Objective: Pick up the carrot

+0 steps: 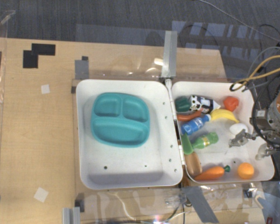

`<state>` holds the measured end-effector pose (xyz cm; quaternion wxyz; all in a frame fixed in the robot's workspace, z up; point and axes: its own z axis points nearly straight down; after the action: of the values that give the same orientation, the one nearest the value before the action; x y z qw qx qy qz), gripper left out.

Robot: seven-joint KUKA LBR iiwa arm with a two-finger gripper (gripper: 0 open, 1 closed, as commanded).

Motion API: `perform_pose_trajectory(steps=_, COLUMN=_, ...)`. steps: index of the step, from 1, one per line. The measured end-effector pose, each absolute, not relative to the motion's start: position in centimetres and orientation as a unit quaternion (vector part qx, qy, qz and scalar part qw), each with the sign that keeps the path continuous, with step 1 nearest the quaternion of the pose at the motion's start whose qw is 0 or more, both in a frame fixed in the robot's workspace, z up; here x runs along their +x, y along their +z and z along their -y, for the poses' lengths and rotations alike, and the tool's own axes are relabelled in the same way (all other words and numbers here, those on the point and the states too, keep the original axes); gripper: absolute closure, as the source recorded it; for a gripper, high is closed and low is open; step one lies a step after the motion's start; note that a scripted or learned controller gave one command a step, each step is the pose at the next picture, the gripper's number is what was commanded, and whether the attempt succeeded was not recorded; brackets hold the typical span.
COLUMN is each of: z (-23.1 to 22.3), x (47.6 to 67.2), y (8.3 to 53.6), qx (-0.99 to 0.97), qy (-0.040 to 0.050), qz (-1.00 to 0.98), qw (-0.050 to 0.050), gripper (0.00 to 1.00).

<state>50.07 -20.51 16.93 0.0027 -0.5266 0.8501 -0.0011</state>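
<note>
Left bin [130, 178] is carrying a teal divided plate [120, 119], lying flat toward the far side. Right bin [203, 86] is holding the clutter.

Arm [275, 111] is reaching in from the right, hanging over the right bin's right edge. Gripper [253, 143] is pointing down with fingers spread apart, nothing between them; one fingertip is sitting near a white egg [238, 128], the other toward the bin's rim.

Smaller items, far to near: a black-and-white toy [201, 103] beside a green piece [182, 104], a red ball [231, 103], a banana [224, 115], a blue bottle [195, 125], a green bottle [206, 140], a tan piece [192, 162], an orange [245, 170].

Carrot [210, 173] is lying flat along the near wall, green stub pointing right, between the tan piece and the orange, close to both.

Step, as I read it: approach, grasp not yet made. Gripper is standing off to the right and farther back than the carrot. Next move is likely calling for a shift toward the near-left, fingers set across the carrot's narrow width, then a descent. Risk: the near wall and the orange are crowding the grasp.
</note>
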Motion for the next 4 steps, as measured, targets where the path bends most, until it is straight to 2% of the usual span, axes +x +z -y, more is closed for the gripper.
perform_pose_trajectory(steps=1, z=20.5, x=48.9, y=14.6, qx=-0.683, qy=-0.0017, qz=-0.73, qw=0.002, gripper=0.0)
perform_pose_trajectory(steps=2, z=19.2, x=48.9, y=13.2, qx=-0.781, qy=-0.0021, qz=-0.625, qw=0.002, gripper=0.0)
perform_pose_trajectory(steps=3, z=19.5, x=49.0, y=8.8, qx=-0.814, qy=-0.0032, qz=-0.58, qw=0.002, gripper=0.0)
perform_pose_trajectory(steps=4, z=19.5, x=49.4, y=10.1, qx=-0.813, qy=-0.0076, qz=-0.582, qw=0.004, gripper=1.0)
